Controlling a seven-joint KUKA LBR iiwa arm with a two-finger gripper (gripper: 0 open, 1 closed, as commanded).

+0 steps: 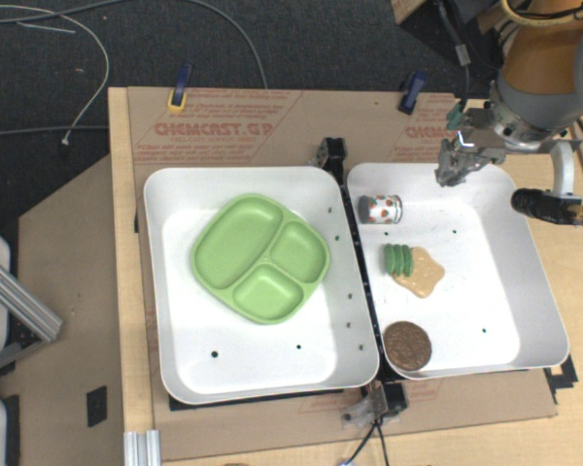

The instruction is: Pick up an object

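Cardboard covers the tabletop beneath two bins. Near the right bin's (525, 289) left wall lies a small can (381, 208), probably light, stiff, slippery; grip across its sides. End effector (454, 171) hovers apart; its state is unclear.

Grey arm (525, 95) with orange band (black cabling alongside), gripper (457, 168) seemingly metallic.
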